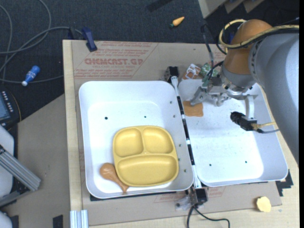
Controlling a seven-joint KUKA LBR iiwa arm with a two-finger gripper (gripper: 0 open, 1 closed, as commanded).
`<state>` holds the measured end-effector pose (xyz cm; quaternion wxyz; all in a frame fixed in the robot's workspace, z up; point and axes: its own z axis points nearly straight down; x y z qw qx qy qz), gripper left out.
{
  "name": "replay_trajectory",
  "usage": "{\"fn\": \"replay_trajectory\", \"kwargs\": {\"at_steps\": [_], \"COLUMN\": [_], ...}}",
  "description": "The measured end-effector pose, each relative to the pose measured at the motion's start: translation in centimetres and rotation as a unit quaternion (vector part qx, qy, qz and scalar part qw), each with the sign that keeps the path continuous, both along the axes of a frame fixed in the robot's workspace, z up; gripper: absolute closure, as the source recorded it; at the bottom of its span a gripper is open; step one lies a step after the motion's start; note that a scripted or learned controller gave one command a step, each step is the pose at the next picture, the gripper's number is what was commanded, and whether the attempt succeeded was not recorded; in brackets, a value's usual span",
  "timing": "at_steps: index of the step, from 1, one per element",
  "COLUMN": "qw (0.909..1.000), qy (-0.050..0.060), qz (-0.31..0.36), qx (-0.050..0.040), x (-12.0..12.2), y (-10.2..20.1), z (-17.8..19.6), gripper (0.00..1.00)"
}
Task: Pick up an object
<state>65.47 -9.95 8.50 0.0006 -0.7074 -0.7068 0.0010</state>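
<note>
A flat brown piece (193, 109) lies at the far left corner of the right bin (228, 167). My gripper (207, 100) hangs low over that corner, open, with its left fingertip (195, 99) right at the brown piece's upper edge. Nothing sits between the fingers. In the left bin (95, 103) rests a yellow divided plate (145, 155). An orange drumstick-shaped toy (112, 174) lies against the plate's lower left side.
A black cable plug (242, 120) hangs from the arm over the right bin. Small clutter (192, 71) sits on the cardboard behind the bins, and a yellow bit (263, 204) lies at the front right. The divider (184, 127) separates the bins.
</note>
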Motion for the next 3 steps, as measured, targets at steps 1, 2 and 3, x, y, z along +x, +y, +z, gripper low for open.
{"fn": "replay_trajectory", "kwargs": {"at_steps": [1,2,3], "qw": [1.0,1.0,1.0], "qy": [-0.003,-0.001,0.0], "qz": [0.001,0.001,0.0], "qx": [-0.0003,-0.0001,0.0], "x": [1.3,1.2,0.5], "y": [-0.3,0.4,0.8], "z": [0.0,0.0,0.0], "gripper": [0.0,0.0,0.0]}}
